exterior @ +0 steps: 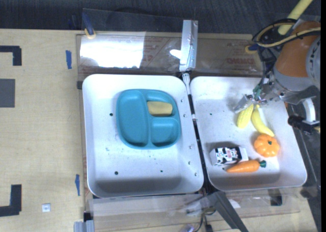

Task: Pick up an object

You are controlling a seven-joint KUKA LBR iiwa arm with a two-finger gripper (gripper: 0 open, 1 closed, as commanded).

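The yellow toy corn cob [245, 117] lies in the right white bin [219, 93], in its upper half, tilted with its upper end toward the gripper [256, 96]. It touches a curved yellow plastic banana [261, 123] on its right, so the two form a narrow V. Both look like hollow moulded play food: light, stiff, smooth-skinned and likely to slide or roll if pinched off-centre. The cob's ribbed middle seems the safer place to take hold, squeezed across its short width, well clear of the banana. The gripper sits right at the upper tips of these two pieces, and I cannot tell how its jaws stand; nothing is visibly held.

Below the banana rests a small orange toy pumpkin [267, 145], round and harder to pinch. Nearer the front wall lie an orange toy carrot with a green tip [244, 166] and, touching it, a small black-and-white printed carton [226, 155], whose flat sides should grip well.

In the left white bin [99, 139] a blue divided plastic plate [135, 119] carries a pale yellow rounded block [160, 108] in its upper right compartment.
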